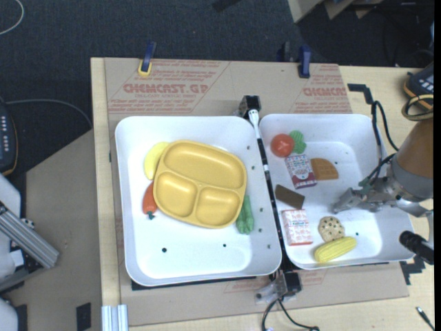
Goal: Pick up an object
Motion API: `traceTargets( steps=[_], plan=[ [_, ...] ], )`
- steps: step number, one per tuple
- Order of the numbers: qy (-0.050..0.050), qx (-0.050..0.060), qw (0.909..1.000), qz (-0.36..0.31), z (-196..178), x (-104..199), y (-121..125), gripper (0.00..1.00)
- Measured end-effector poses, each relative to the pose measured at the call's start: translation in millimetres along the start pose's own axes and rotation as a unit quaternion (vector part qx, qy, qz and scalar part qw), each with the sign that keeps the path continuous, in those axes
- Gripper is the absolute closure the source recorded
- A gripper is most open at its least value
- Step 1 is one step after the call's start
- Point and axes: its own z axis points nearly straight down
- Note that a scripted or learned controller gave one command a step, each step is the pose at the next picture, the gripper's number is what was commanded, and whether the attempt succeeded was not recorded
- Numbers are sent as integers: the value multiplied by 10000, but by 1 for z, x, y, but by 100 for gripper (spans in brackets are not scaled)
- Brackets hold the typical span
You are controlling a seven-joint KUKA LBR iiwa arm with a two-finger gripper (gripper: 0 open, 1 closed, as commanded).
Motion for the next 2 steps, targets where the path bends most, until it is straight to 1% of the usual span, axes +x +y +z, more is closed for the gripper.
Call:
traceTargets(
  steps=[1, 2],
  plan=[
    [-18, -31, 10000, 2, -13, -1, 1, 100],
    [-36, -65, 10000, -8, -73, 0, 11, 100]
  ],
)
